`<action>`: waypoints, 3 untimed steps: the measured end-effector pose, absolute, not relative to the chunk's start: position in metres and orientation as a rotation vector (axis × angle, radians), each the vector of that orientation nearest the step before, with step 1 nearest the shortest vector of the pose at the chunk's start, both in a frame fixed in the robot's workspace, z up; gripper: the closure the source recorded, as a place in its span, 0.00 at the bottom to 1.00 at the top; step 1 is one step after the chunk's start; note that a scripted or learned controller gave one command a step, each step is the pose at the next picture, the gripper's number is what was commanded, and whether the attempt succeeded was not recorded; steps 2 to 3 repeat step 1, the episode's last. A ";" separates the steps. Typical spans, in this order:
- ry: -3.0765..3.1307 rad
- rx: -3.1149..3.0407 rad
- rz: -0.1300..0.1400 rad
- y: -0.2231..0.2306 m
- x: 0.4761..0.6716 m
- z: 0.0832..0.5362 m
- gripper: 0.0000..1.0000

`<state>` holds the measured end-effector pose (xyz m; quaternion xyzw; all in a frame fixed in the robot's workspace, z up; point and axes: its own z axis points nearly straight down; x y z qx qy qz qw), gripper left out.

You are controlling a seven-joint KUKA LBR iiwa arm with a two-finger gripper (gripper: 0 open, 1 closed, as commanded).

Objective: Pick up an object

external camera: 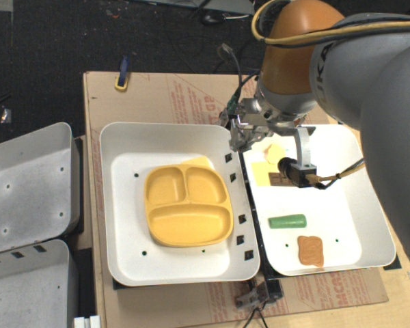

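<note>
Two white bins; my gripper (260, 139) hangs over the right bin (369, 251), above a pale yellow slab (261, 174); whether its grip is spread, I cannot tell.

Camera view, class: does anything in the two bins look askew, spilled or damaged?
Nothing looks spilled or damaged. The yellow divided tray lies flat in the left bin, turned a little off square. In the right bin, the green block and the brown piece lie apart.
</note>
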<state>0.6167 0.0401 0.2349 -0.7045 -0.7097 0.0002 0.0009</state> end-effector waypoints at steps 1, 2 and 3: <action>-2.231 -2.213 -0.004 0.093 0.634 0.231 1.00; -2.231 -2.213 -0.004 0.093 0.634 0.231 1.00; -2.231 -2.213 -0.004 0.093 0.634 0.231 1.00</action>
